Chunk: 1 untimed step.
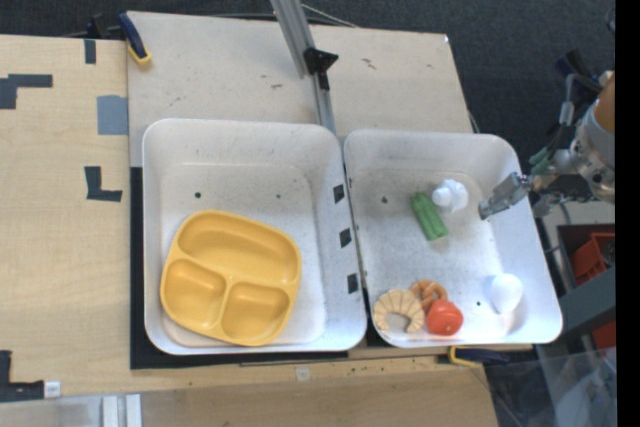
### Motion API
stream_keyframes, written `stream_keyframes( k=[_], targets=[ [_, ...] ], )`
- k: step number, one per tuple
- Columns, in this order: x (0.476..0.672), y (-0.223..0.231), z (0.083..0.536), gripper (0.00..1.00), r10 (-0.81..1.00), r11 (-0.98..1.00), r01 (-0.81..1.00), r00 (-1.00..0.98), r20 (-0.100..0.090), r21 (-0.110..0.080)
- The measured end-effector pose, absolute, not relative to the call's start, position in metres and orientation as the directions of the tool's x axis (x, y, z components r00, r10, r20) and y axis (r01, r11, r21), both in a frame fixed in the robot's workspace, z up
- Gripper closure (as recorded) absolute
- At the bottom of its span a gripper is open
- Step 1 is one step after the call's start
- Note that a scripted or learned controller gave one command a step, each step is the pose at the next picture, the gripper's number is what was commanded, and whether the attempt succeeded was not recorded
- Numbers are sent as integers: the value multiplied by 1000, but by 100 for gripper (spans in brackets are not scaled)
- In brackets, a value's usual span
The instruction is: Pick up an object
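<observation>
Wooden desk carries two shallow white plastic bins side by side. Left bin has a yellow three-compartment plastic tray sitting at abt 7 o'clock in it, prob just parked there as clutter. Right bin is where the pickable stuff is: green oblong block near the middle, touching a white bottle-ish thing at its 1 o'clock. At 6 o'clock in that bin there's a tan croissant-looking toy, a small pretzel-like piece and a red tomato-like ball bunched together, plus a white rounded lump at 5.

The grey hand pokes in over the bin's 3 o'clock rim, just beside the white bottle thing, nothing in it afaict. Can't tell how wide it is, too small + blurry. Arm itself is cut off at the edge.
</observation>
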<state>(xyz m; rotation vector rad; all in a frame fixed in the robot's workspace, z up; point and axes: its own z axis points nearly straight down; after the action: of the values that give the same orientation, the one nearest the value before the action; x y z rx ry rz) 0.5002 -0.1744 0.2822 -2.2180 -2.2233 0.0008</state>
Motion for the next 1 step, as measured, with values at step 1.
stream_keyframes(
  k=[1],
  targets=[
    [500,-174,282,0,1000,2,1000,-2,0,-1]
  ],
)
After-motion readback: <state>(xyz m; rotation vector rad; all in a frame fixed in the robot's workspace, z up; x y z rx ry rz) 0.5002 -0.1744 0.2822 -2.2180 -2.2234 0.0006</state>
